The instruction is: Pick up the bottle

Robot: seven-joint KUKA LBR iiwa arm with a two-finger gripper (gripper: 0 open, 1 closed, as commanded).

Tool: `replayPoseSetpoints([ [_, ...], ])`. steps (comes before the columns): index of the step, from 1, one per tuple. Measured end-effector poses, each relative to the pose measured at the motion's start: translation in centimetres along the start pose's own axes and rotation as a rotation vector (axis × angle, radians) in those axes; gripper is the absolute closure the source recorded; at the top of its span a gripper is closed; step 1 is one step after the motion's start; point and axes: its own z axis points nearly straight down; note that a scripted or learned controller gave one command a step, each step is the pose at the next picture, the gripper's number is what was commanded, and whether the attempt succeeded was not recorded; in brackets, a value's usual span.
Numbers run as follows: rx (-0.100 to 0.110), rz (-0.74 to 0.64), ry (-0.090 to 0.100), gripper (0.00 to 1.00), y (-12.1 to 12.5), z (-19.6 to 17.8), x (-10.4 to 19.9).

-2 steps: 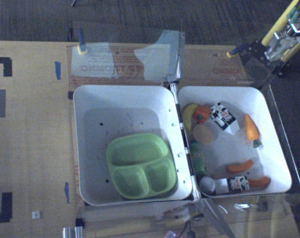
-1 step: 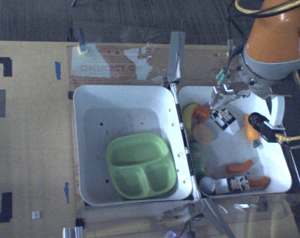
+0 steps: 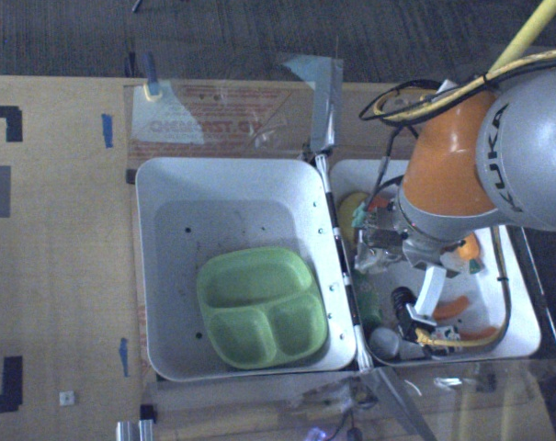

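Observation:
My gripper [image 3: 377, 249] reaches down into the right bin [image 3: 526, 333], near its left wall, and the orange and grey wrist covers most of it. A dark green object [image 3: 366, 307], possibly the bottle, lies along that wall just in front of the gripper. It is partly hidden, so I cannot tell whether the gripper touches it. A yellow rounded thing [image 3: 350, 208] sits behind the gripper at the bin's back left.
The left bin [image 3: 167, 200] holds a green divided plate [image 3: 259, 306] at its front right. In the right bin lie an orange piece [image 3: 451, 306], another orange item [image 3: 470, 246] by the wrist, and a grey round thing [image 3: 384, 343] at the front left corner.

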Motion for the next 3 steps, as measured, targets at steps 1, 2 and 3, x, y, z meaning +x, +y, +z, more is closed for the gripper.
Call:
replayPoseSetpoints([
  [1, -0.011, 0.131, -0.002, 1.00, 4.6, 9.6, -12.1],
  [2, -0.009, 0.257, -0.001, 1.00, 5.1, 9.6, -21.1],
  [3, -0.009, 0.258, 0.000, 1.00, 5.1, 8.7, -21.1],
])
